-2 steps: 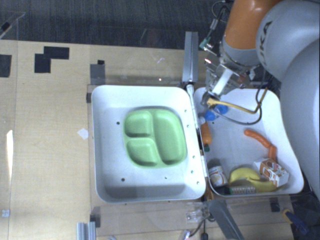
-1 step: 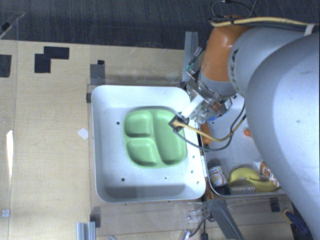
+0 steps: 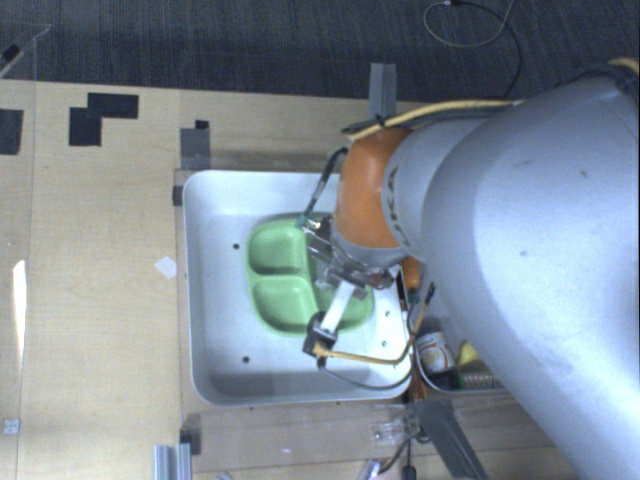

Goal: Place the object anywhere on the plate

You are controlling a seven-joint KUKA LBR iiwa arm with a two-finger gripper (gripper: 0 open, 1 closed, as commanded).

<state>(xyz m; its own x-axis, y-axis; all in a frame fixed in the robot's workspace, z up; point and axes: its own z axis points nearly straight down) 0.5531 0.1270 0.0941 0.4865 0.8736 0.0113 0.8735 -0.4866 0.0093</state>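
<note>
A green plate (image 3: 275,268) with divided compartments lies in the left white bin (image 3: 215,298), toward its middle right. My gripper (image 3: 326,256) hangs over the plate's right part, below the orange wrist band, and the wrist covers most of it. No object shows between the gripper and the plate from this angle. The visible compartments of the plate hold nothing.
The grey arm spans the right half of the view and covers most of the right bin. At that bin's near left corner a small round can (image 3: 432,352) and a yellow item (image 3: 466,352) peek out. A wooden bench top (image 3: 90,268) lies to the left.
</note>
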